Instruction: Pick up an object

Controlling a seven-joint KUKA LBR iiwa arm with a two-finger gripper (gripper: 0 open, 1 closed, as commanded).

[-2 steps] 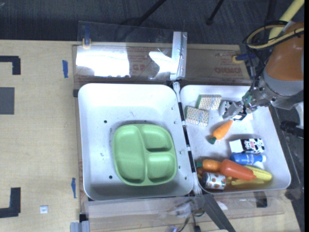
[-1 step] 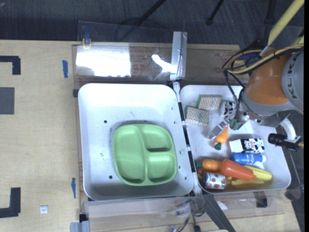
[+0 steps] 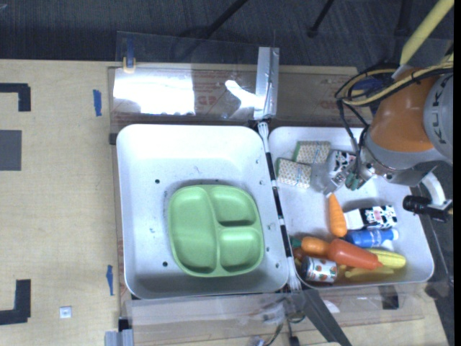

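The pincer [image 3: 351, 170] hangs over the far part of the right bin [image 3: 426, 259], just right of two speckled sponge-like blocks [image 3: 302, 162]; whether it is open or has hold of anything cannot be told. Toward the near side a smooth orange carrot [image 3: 336, 216], a blue bottle [image 3: 372, 238], a cow-patterned carton [image 3: 379, 215], a yellow banana [image 3: 385, 259] and a small can [image 3: 321, 269] crowd together. A glossy green divided plate [image 3: 215, 228] lies in the left bin [image 3: 137, 157] on the wooden worktop [image 3: 57, 193].
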